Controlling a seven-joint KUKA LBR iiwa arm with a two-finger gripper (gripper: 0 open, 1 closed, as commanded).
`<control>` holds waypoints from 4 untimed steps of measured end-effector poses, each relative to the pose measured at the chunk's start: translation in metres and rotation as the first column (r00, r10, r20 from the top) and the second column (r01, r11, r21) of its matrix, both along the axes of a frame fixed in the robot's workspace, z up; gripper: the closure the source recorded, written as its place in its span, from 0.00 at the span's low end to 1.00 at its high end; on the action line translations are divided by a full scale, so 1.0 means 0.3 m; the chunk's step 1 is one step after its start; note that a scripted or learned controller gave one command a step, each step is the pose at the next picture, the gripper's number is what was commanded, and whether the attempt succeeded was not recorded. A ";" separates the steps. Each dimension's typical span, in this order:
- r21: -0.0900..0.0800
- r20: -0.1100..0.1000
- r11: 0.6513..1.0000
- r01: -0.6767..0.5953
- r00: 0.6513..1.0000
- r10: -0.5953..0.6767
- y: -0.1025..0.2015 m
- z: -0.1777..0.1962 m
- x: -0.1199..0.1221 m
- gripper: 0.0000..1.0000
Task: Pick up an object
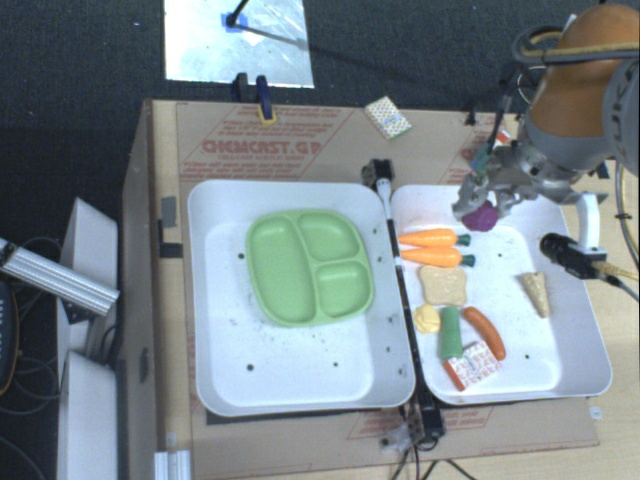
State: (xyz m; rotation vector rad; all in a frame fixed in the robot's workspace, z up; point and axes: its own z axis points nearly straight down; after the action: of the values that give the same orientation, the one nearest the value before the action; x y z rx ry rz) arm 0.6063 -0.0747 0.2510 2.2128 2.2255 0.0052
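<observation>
Nearest you, at the front of the right bin [585, 368], lies a red-and-white packet [472, 365]. Now take the scene from the left.

Left bin [215, 368]: you have one green divided plate [308, 266] near its centre, lying flat, three compartments.

Beyond the bins, at about 12 o'clock from the seam between them, a small patterned block [387, 117] rests on the cardboard.

Right bin, left portion: two carrots [432, 247] lie side by side at about 10 o'clock from the bin's centre, green ends to the right. Just below them is a slice of bread [443, 286]. Below that, a small yellow piece [428, 318] touches a green cylinder [450, 331], and a red sausage [484, 331] lies tilted just beside the cylinder, above the packet.

Right bin, right portion: a tan wedge [537, 293] lies at about 3 o'clock, well apart from the rest.

Gripper [484, 208]: you see it at about 12 o'clock in the right bin, low near the rear wall. A purple object [483, 217] sits at its tips and appears to be pinched between the fingers, though the view there is small and blurred.
</observation>
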 end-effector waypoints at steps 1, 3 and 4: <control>0.000 -0.002 1.000 -0.001 1.000 0.001 0.052 0.064 -0.088 1.00; 0.001 -0.002 1.000 0.002 1.000 -0.002 0.243 0.009 -0.397 1.00; 0.000 -0.002 1.000 0.004 1.000 -0.004 0.189 0.067 -0.396 1.00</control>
State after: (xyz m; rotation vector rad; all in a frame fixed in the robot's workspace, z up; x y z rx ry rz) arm 0.4873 -0.0181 0.2710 2.2185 2.2214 0.0029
